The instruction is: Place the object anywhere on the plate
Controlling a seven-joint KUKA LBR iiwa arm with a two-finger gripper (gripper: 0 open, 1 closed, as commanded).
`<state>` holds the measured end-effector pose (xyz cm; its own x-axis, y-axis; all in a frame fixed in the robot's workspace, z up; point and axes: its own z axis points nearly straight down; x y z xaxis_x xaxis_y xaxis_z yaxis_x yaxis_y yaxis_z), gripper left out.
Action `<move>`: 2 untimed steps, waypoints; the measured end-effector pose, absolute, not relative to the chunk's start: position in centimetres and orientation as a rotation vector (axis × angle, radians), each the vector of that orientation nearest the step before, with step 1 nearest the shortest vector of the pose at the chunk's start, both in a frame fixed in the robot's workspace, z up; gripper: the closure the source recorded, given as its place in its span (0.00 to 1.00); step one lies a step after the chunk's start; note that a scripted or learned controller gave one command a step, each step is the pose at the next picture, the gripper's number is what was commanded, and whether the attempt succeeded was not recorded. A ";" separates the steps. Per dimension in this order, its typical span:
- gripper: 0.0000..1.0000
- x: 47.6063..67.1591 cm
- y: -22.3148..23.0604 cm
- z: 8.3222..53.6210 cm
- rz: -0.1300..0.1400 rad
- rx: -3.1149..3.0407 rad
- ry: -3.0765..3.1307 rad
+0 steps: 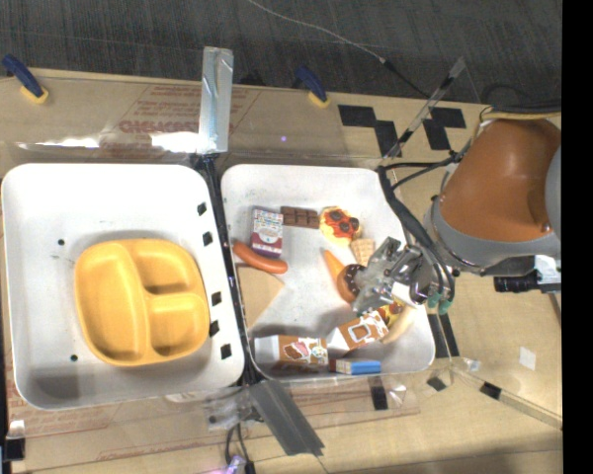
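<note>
my claw [383, 286] hangs low over the right side of the right bin [239, 181], above a crowded patch of toy food. i cannot tell from here whether anything sits between its tips, or how they stand. just beside it to the left lies a dark round piece [347, 282] and an orange carrot-like wedge [332, 262]. below it, a small printed packet [364, 331] lies tilted, and along the bin's bottom wall sit a brown-and-white bottle [295, 349] and a blue-tipped stick [356, 366]. further left rest a tan wedge [260, 292] and a red sausage [259, 258]. toward the top are a small red-and-white carton [267, 227], a chocolate bar [300, 215] and a yellow-red pastry [339, 224]. well apart, in the left bin [30, 191], the yellow plate [138, 299] lies flat with its compartments bare.
</note>
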<state>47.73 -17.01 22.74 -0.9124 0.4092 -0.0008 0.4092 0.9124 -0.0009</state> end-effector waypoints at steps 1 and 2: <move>1.00 54.2 -10.7 22.1 0.002 0.536 3.095; 1.00 50.6 -3.6 19.2 0.001 0.365 3.123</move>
